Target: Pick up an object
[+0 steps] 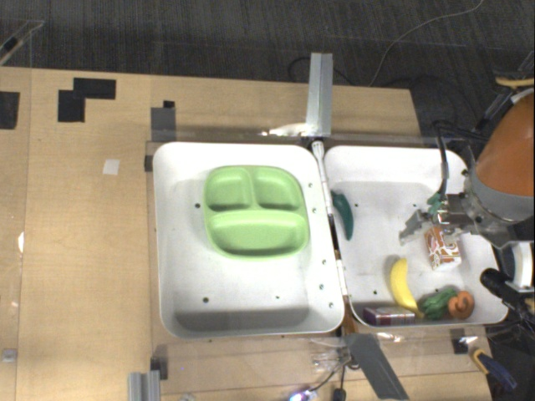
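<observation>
Camera view shows the gripper (428,220) low in the right bin (376,174), fingers spread and holding nothing. A red-and-white packet (442,249) lies just beside and below it, with the banana (401,282) farther down-left.

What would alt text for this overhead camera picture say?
A robot arm's hand hangs over the right bin, beside a red-and-white packet, a banana and a carrot. The left bin holds a green divided plate.
</observation>
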`<state>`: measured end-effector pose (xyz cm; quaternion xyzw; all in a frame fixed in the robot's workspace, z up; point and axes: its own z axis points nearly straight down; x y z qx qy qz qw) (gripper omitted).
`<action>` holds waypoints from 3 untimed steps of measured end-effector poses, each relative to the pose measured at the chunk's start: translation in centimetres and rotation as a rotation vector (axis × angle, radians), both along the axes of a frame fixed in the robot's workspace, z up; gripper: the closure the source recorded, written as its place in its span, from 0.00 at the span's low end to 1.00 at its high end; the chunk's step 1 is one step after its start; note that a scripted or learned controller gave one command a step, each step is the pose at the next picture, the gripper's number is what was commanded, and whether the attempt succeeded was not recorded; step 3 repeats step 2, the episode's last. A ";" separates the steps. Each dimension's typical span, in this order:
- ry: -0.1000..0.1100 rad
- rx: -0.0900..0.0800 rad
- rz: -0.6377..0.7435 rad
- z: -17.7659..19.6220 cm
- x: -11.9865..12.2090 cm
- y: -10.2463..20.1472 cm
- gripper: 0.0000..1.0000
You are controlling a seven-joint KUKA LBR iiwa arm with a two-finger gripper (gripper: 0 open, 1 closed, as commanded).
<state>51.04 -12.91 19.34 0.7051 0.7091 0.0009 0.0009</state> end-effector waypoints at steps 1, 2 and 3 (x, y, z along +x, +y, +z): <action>-0.012 -0.002 0.078 -10.2 -1.9 -0.7 0.00; -0.019 0.001 0.081 -9.1 -1.5 -0.4 1.00; -0.019 0.001 0.081 -9.1 -1.5 -0.4 1.00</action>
